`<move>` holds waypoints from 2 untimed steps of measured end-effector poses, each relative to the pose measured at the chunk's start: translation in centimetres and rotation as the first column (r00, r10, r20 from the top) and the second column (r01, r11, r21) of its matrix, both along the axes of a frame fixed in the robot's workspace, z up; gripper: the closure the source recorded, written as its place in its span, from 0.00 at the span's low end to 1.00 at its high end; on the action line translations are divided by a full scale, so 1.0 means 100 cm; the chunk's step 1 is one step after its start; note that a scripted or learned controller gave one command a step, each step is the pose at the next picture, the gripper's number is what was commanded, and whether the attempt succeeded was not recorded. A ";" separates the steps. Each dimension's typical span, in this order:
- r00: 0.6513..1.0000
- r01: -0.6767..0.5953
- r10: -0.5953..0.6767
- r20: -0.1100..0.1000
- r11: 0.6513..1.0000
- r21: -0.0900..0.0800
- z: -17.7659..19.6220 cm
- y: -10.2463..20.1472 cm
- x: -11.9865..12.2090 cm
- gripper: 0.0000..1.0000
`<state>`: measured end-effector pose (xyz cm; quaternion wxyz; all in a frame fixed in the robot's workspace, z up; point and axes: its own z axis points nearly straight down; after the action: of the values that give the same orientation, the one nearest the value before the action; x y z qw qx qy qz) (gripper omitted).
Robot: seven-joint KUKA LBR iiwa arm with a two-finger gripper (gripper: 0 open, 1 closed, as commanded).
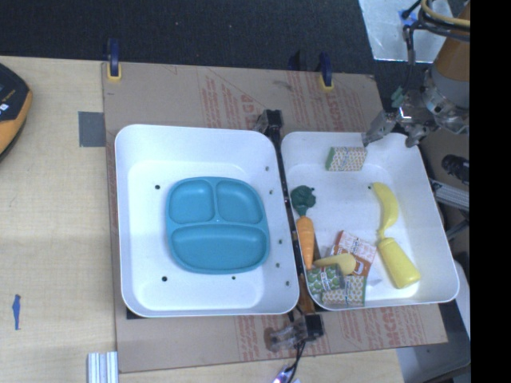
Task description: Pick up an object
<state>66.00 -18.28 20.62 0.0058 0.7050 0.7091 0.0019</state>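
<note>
My gripper [394,134] hangs over the far right corner of the right bin [431,214], open, with nothing between its fingers. A small patterned packet [346,159] lies just left of it on the bin floor. Further forward lie a yellow banana [387,206] and a yellow bottle [398,263]. Along the bin's left side are a green toy [303,198] and an orange carrot [305,242]. An orange-and-white packet [355,251] and a green patterned packet [335,287] sit at the near edge with a small yellow piece [335,262] on them.
The left bin [136,214] holds a blue divided plate [217,223]. Both bins rest on cardboard [200,94] held by blue clamps [114,58]. A yellow and black device [9,106] lies at the bench's far left.
</note>
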 end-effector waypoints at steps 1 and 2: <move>1.000 0.003 -0.003 -0.023 1.000 0.007 -0.120 -0.019 -0.056 0.00; 1.000 0.000 0.000 -0.015 1.000 0.004 -0.103 -0.020 -0.052 1.00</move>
<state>60.82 -20.25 10.28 -0.0010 0.7049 0.7093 -0.0019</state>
